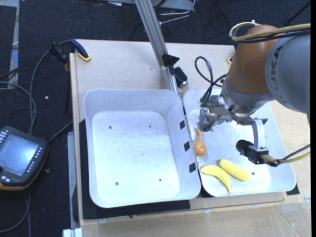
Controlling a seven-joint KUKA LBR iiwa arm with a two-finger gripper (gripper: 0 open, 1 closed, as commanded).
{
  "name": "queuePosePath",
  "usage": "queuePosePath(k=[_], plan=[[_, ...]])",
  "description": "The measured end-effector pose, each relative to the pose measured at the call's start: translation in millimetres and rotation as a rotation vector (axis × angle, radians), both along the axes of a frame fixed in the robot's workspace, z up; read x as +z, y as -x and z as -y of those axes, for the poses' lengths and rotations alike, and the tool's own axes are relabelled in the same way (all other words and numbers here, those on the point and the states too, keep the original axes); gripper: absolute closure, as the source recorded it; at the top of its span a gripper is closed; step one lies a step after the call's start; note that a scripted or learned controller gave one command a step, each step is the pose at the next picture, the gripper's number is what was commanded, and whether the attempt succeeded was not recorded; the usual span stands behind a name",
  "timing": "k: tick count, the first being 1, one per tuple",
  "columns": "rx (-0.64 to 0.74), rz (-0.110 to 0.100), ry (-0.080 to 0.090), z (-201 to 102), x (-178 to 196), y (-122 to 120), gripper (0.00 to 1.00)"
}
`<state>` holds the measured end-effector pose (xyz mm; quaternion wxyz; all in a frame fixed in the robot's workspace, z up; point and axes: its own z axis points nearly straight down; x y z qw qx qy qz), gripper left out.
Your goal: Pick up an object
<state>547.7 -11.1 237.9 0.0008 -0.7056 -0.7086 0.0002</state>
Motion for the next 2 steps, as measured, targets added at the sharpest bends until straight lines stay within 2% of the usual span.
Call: queuePosePath(k=[1,2], plan=[[0.000,0.000,0.000,-49.7,-10.5,-23.8,1.00],[0.000,0.001,0.000,-102.2,-4.8,-33.8,1.00]])
